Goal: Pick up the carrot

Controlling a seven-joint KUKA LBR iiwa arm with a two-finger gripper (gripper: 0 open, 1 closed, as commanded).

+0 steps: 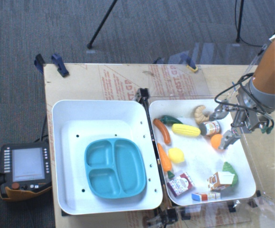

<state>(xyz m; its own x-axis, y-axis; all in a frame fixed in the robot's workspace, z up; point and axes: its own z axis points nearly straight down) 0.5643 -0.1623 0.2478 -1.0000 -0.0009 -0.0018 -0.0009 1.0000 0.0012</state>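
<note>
The carrot (164, 158) is orange with a green top. It lies lengthwise along the left wall of the right bin (249, 171), beside a yellow lemon (176, 155). My gripper (224, 126) hangs open over the right side of that bin, far to the right of the carrot. One finger is near a small can (212, 128) and the other is by an orange fruit (216, 142). I see nothing held between the fingers.
The right bin also holds a sausage (163, 130), a corn cob (186, 130), a green pepper (171, 119), a croissant (200, 112), and cartons and packets along the front. A blue divided plate (114, 168) lies in the left bin (68, 122).
</note>
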